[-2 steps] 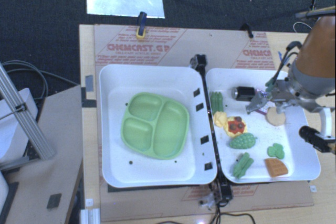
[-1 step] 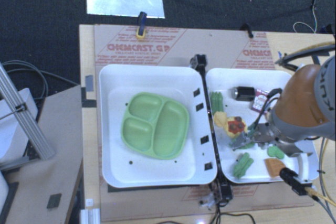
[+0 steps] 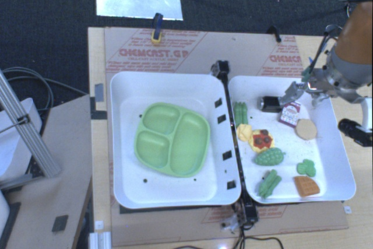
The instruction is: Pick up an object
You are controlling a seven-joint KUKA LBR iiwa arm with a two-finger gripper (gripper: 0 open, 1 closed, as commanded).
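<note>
The gripper (image 3: 289, 95) was seen over the far part of the right bin (image 3: 344, 183). Whether it was open or closed could not be told, and nothing was seen held in it. Just below it lay a small red and white packet (image 3: 289, 115), beside a round tan cookie (image 3: 306, 129). A small black block (image 3: 270, 104) lay just to its left. The packet was judged to be light, thin and a bit bendy. It should be taken by its two long edges, as its flat face may be slippery. A green divided plate (image 3: 172, 139) sat in the left bin (image 3: 125, 90).
</note>
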